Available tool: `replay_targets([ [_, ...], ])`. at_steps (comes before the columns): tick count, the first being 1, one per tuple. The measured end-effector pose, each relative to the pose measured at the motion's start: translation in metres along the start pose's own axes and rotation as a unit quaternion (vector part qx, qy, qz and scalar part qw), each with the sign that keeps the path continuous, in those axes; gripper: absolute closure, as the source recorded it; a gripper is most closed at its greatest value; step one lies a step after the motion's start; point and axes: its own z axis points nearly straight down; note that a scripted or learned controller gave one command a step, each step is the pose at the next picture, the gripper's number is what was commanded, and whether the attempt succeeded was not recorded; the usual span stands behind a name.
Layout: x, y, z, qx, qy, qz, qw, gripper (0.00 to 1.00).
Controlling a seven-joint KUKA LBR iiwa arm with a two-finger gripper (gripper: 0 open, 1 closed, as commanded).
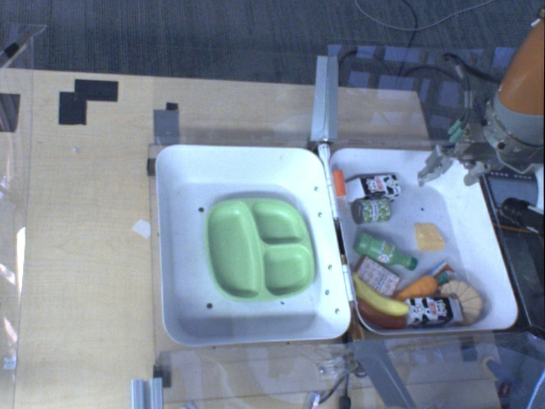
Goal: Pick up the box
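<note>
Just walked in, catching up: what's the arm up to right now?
The gripper hangs open over the top right corner of the right bin, holding nothing. The small box it is meant to pick up lies untouched lower in that bin, between a green bottle and a banana. The left bin holds a green divided tray.
</note>
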Motion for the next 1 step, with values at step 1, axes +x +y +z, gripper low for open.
replay_targets([
  [1,-0.0551,0.0289,-0.195,-0.002,-0.001,0.059,0.9982,0.0],
])
